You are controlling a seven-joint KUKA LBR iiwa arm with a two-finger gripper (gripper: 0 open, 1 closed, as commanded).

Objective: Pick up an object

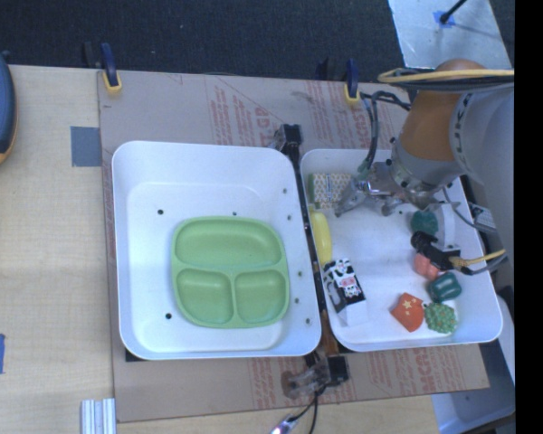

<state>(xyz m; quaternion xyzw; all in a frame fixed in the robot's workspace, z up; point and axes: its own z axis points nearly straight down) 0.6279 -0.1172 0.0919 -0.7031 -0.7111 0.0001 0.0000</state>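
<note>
From above, the arm (452, 129) enters at the right edge and bends down over the far end of the right bin (380, 333), its orange band sitting just above the wrist. The gripper (369, 193) hangs low near the bin's far left corner, its metal fingers (346, 203) pointing toward the left wall. Whether they are spread or closed cannot be told from this angle, and nothing is seen between them.

The right bin carries the loose things. A yellow banana-shaped piece (321, 234) lies along the left wall, just below the gripper. A black-and-white carton (344, 285) sits nearer the camera, beside the same wall. At the near right corner lie a red block (407, 311) and a green speckled piece (441, 317), touching. Above them are a dark green piece (444, 287), an orange-red piece (425, 264) and a teal piece (423, 221), partly under the wrist cabling.

The left bin (136, 242) holds a green divided tray (228, 270), lying flat at its middle.
</note>
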